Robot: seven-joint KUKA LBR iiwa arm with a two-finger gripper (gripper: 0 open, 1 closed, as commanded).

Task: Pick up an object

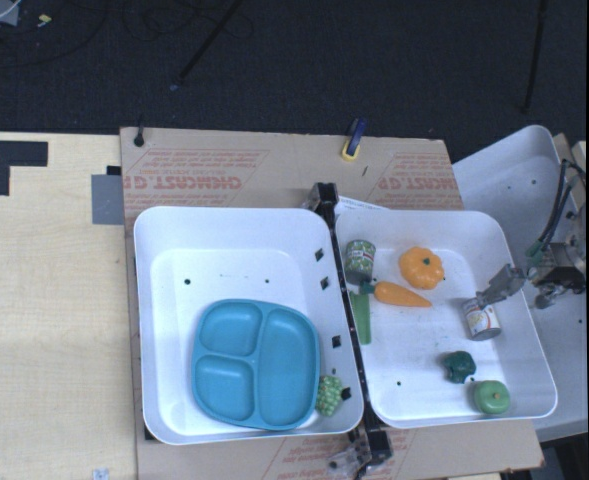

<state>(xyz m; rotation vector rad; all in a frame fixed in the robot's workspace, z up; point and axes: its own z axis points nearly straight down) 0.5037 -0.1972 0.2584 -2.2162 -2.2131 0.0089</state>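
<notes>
One gripper (486,306) was seen reaching in from the right over the right bin (519,268), lowered at a small metal can (481,320) near that bin's right wall. Whether the can was clasped could not be told, nor could the gripper's state, since its tip was merged with the can's top at this slant. Behind it, the grey arm (554,268) was seen at the right edge, trailing dark cables.

Several other objects were spread across the right bin. An orange toy pumpkin (421,267) was placed towards the middle, well apart from the can, and a toy carrot (402,295) was laid just below it, pointing right. A green-labelled can (360,258) was stood close to the bin's left wall, with a green strip-shaped item (361,320) laid beneath it. A dark green lump (460,366) was set below the metal can, and a green toy apple (491,398) was found near the lower right corner.

The left bin (159,268) was occupied by a blue divided plate (255,364), and a light green bumpy toy (328,395) was tucked just beside the plate's right edge
</notes>
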